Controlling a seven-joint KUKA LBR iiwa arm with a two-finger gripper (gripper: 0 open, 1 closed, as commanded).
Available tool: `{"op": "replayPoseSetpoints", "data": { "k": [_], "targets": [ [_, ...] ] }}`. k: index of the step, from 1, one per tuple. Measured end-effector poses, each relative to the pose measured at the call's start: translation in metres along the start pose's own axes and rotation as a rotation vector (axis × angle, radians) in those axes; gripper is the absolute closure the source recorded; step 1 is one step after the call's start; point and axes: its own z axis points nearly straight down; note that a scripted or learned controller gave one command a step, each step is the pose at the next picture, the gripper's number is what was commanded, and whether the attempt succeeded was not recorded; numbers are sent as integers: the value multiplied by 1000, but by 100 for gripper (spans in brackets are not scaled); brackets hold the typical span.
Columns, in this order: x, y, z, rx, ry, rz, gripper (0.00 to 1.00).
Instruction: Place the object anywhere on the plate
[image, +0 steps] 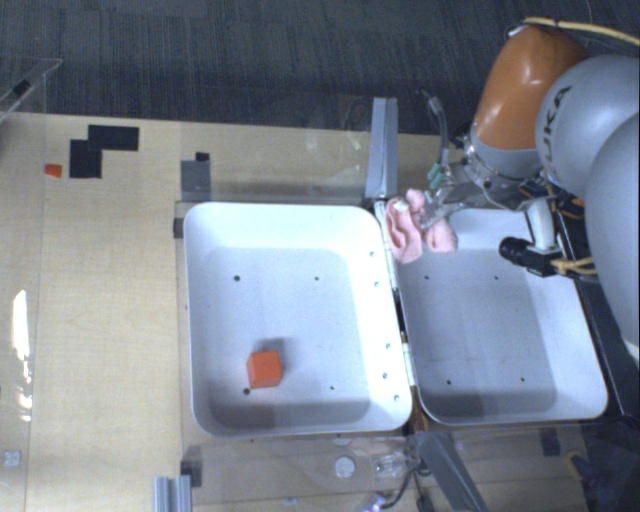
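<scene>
Bench (100, 330), pale wood, carries two shallow white bins side by side; we list near to far.

Near edge of the bench: we count a few small metal fittings below the bins, too small for us to name.

Left bin (290, 240): one orange block (265, 369) lies on its floor toward the near left corner, apart from both walls. We see the rest of the floor bare, with open room on every side of the block up to the far wall and the right wall.

Right bin (500, 340): its floor lies bare from the near wall through the middle. Its left wall runs touching the left bin's right wall.

Far left corner of the right bin: one pink object (405, 232), soft and crumpled like cloth, hangs over the shared wall between the bins. The gripper (432, 205) sits right at its upper side, and the pink material appears pinched between the fingers, though we cannot make out the fingertips clearly.

One arm (560, 110), grey with an orange band, fills the far right corner.

Far left of the bench: we count two black marks (100, 148) and one small orange square (53, 171), well apart from the bins.
</scene>
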Motion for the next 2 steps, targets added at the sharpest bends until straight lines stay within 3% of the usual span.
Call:
{"op": "replayPoseSetpoints", "data": {
  "k": [1, 2],
  "targets": [
    [0, 3, -41, -3, 1, -7, 100],
    [44, -7, -51, -4, 1, -411, 100]
  ]
}}
